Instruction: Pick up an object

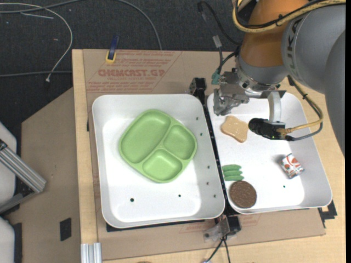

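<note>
1. Arm [285, 32]: reaches in from the right, its wrist over the far left corner of the right bin [307, 196].
2. Pincer [224, 107]: hangs just above the bin floor, close to the bin's left wall. Whether it is released or clenched cannot be told; nothing is seen held in it.
3. Toast [235, 129]: lies flat on the right bin's floor, just in front of the pincer.
4. Pea pods [232, 172]: lie near the left wall, nearer the front.
5. Cookie [242, 193]: brown disc in the front left corner, just beside the pods.
6. Small red-and-white item [292, 165]: on the right side of that bin, well apart from the others.
7. Left bin [109, 201]: holds a green divided plate [158, 145], three compartments.
</note>
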`<state>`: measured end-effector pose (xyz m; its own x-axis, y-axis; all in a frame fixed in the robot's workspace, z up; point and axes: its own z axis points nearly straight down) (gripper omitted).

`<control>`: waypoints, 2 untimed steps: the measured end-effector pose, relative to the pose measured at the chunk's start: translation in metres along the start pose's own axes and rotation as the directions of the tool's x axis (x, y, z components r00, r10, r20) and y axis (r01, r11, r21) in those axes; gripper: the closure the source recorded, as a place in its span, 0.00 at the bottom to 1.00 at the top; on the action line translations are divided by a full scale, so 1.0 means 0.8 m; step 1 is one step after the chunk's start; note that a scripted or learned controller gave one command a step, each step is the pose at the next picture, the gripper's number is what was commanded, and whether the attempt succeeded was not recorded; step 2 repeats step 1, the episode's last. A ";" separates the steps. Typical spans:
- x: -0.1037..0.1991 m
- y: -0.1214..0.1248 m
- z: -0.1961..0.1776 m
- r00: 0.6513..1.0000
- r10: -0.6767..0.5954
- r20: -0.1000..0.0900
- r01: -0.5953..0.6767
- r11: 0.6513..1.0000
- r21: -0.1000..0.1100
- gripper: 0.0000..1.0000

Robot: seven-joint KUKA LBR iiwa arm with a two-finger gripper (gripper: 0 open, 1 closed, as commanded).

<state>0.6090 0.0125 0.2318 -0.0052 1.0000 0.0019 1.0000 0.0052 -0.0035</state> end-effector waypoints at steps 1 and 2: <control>0.073 0.011 -0.008 1.000 -0.002 -0.001 0.002 1.000 -0.006 1.00; 0.073 0.011 -0.008 1.000 -0.002 -0.001 0.002 1.000 -0.006 1.00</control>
